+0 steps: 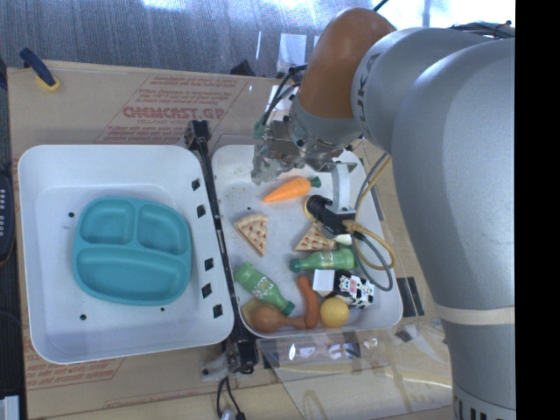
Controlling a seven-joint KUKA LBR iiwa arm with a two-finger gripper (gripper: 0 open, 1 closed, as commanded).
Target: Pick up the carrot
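A table (131, 116) covered in brown printed cardboard carries two shallow white bins side by side, seen from above at a slant.

Nearest the camera, along the front edge of the right bin (229, 169), lies a cluster of toy food: a brown drumstick (267, 318) at the front corner, a yellow lemon (334, 311) to its 3 o'clock, and a red sausage (308, 297) between them. A green bottle (263, 288) lies tilted just behind the drumstick. A small black-and-white cow-print carton (353, 289) sits at the lemon's 1 o'clock.

Further back, a second green bottle (325, 260) lies on its side. Behind it are two waffle wedges, one (254, 232) toward the bin's left and one (312, 238) to its 3 o'clock.

The left bin (52, 173) holds a teal divided plate (133, 249) at its centre.

Near the far end of the right bin lies the orange carrot (290, 189), pointing left, untouched on the bin floor. The gripper (273, 160) hangs just beyond it, at the carrot's 11 o'clock; whether it is released or clenched cannot be told. Above it rise the orange band and the large grey arm (437, 164), entering from 3 o'clock.
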